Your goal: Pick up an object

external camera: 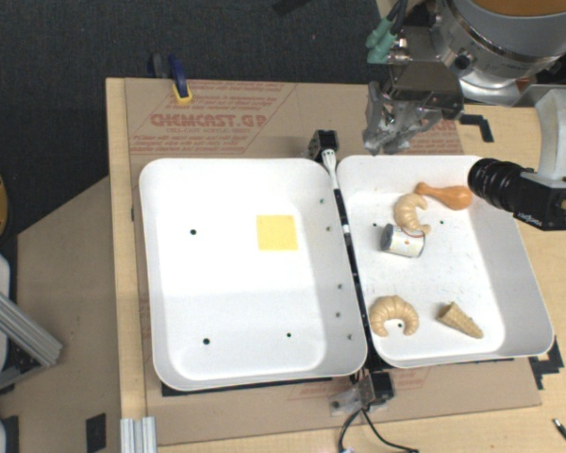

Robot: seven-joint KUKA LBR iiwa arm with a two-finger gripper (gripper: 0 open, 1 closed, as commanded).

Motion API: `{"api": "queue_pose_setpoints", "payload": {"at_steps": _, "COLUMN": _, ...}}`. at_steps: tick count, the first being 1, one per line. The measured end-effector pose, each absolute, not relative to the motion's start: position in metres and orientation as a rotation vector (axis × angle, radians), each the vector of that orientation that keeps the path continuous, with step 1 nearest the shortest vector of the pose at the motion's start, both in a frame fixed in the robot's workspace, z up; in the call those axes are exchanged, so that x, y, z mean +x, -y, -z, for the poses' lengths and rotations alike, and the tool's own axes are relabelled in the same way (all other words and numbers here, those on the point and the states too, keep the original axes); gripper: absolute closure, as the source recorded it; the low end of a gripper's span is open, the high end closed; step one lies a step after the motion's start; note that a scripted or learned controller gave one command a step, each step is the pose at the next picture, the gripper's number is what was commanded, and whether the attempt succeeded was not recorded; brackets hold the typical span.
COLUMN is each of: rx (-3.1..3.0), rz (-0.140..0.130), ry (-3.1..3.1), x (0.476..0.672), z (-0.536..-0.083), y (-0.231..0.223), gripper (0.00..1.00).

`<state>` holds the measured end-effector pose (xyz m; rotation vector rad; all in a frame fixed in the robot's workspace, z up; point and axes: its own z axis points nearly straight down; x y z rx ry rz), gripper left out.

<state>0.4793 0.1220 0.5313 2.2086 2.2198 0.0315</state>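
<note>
Gripper [396,132] poised above right bin's [528,281] far edge — jaw state indiscernible — no object yet lifted

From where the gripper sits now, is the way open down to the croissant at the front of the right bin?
Probably yes. The gripper hangs over the right bin's back edge, and the front croissant lies alone, nothing on it.

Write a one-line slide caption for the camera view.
Pincer above right bin's far edge; two croissants inside, yellow square in left bin.
</note>
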Motion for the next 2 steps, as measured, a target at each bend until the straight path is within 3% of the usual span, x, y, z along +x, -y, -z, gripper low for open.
{"api": "queue_pose_setpoints", "payload": {"at_steps": 1, "rx": 2.228, "rz": 0.022, "ry": -2.226, "x": 0.485, "z": -0.382, "y": -0.132, "gripper": 1.00}}
{"api": "queue_pose_setpoints", "payload": {"at_steps": 2, "rx": 2.213, "rz": -0.021, "ry": -2.221, "x": 0.479, "z": -0.503, "y": -0.156, "gripper": 1.00}}
